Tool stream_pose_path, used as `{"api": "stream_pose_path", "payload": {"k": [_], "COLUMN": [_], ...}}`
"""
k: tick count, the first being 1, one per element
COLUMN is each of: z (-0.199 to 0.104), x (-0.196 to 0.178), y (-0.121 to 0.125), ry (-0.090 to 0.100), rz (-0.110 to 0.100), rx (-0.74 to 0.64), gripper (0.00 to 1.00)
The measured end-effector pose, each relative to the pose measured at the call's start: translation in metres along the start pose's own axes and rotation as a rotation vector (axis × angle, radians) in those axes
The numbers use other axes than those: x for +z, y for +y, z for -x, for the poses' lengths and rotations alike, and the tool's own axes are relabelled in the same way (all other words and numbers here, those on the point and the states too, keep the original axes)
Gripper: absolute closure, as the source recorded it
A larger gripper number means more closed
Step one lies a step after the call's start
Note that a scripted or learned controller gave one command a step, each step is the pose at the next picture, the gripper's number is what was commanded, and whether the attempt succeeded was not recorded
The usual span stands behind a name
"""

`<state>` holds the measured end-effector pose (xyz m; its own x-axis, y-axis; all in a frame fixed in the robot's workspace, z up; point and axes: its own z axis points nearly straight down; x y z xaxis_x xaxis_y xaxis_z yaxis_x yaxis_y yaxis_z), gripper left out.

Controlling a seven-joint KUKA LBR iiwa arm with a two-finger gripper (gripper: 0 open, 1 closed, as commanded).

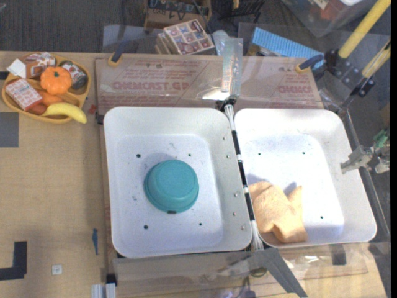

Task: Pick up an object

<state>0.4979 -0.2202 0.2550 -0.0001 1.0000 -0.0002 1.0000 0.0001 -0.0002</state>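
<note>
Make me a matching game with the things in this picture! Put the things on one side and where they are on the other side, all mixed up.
Things:
1. teal bowl
2. yellow sponge
3. banana
4. small pumpkin

Places:
A. in the right bin, near its front left corner
B. at the front edge of the yellow dish on the bench
C. upside down in the middle of the left bin
D. in the middle of the yellow dish, behind the banana

Pairs: 1-C, 2-A, 3-B, 4-D
</note>
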Motion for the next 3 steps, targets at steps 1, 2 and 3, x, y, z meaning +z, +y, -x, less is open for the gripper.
{"api": "stream_pose_path", "payload": {"k": [1, 2, 3], "z": [-0.052, -0.085, -0.076], "x": [0.101, 0.167, 0.167], "y": [-0.013, 0.034, 0.004], "ry": [0.001, -0.003, 0.000], "rz": [-0.001, 0.007, 0.008], "rx": [-0.089, -0.119, -0.122], "gripper": [0.00, 0.00, 0.00]}}
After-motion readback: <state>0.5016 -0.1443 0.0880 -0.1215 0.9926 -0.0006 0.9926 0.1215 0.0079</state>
